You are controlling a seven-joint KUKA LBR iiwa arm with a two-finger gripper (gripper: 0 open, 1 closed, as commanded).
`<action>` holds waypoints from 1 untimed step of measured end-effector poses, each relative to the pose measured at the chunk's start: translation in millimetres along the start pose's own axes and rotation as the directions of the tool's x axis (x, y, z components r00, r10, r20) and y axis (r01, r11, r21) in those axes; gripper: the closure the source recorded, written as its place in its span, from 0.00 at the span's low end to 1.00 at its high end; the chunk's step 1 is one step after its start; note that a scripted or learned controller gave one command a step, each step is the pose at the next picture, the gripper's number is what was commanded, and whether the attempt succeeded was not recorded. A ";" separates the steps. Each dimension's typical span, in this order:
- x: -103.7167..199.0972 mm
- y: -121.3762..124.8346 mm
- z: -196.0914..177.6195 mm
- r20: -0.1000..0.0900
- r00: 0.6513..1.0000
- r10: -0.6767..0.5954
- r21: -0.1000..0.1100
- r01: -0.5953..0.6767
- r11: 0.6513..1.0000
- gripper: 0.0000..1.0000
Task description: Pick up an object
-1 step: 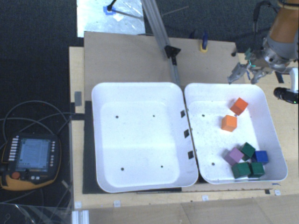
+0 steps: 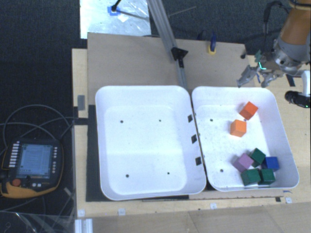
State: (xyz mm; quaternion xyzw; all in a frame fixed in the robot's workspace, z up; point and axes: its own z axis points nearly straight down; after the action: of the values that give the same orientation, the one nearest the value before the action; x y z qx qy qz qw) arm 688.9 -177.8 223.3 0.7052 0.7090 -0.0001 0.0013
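**Above the right bin's far edge, nothing gripped**

Beyond the far rim of the right bin [image 2: 284,130] hangs the gripper [image 2: 254,76], its fingers spread apart with nothing between them, probably staged there so the blocks lie unobstructed. Nearest below it sits an orange cube [image 2: 249,109], a second orange cube [image 2: 238,128] just past that. Farther off, against the near wall, purple, green and blue blocks [image 2: 256,168] crowd together, seemingly touching, which leaves fingers little room.

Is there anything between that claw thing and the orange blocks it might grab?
Nothing visible. The end effector hangs above the far rim of the right bin, and the nearest orange block lies just below it in the view, with bare white floor between.
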 end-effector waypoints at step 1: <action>6.2 -0.7 42.9 -0.001 1.000 0.000 0.003 0.000 1.000 0.00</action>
State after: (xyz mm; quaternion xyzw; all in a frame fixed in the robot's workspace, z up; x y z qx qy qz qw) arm 688.2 -171.7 180.4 0.7054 0.7088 -0.0006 -0.0001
